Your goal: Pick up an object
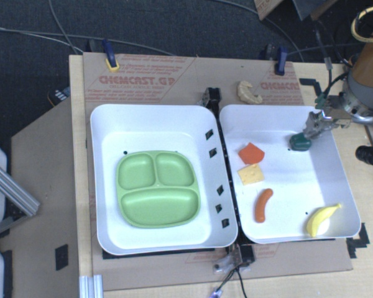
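the gripper [313, 126] hangs over the upper right part of the right bin [280, 228], and a small dark green object [300, 143] sits just below and to the left of its tip, perhaps touching it. the view is too coarse here to tell whether the green object is between the fingers, or how far they stand apart. the orange piece [252, 153] lies farther left.

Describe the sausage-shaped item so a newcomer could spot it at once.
Start at the right-hand shallow white bin. Near its front edge, just below the pale yellow cheese-like square, lies the small orange-red toy sausage. It is the only long, rounded reddish piece; the yellow toy banana beside it is curved.
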You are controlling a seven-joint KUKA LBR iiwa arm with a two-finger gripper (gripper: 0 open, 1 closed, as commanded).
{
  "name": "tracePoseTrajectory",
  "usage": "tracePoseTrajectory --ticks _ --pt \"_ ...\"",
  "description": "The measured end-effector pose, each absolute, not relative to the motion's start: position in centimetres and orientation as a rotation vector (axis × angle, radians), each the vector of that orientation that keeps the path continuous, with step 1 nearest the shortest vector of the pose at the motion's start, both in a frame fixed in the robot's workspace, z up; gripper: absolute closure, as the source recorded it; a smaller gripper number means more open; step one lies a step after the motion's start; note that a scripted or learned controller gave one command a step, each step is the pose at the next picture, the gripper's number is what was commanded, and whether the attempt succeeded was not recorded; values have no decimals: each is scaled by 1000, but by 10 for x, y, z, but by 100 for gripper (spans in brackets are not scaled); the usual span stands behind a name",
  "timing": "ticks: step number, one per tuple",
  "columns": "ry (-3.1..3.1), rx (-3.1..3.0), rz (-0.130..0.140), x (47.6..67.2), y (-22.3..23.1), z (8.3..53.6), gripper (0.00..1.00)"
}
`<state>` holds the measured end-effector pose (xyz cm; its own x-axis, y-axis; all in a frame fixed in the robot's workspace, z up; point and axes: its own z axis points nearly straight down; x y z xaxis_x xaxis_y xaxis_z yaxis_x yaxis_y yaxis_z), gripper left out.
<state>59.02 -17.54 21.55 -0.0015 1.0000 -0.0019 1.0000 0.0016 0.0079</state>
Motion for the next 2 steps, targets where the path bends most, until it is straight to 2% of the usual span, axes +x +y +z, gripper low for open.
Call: tracePoseTrajectory --ticks 1,2 --pt "2218 2216 6 588 -181 262 100" --pt "2228 2213 5 601 -127 268 100"
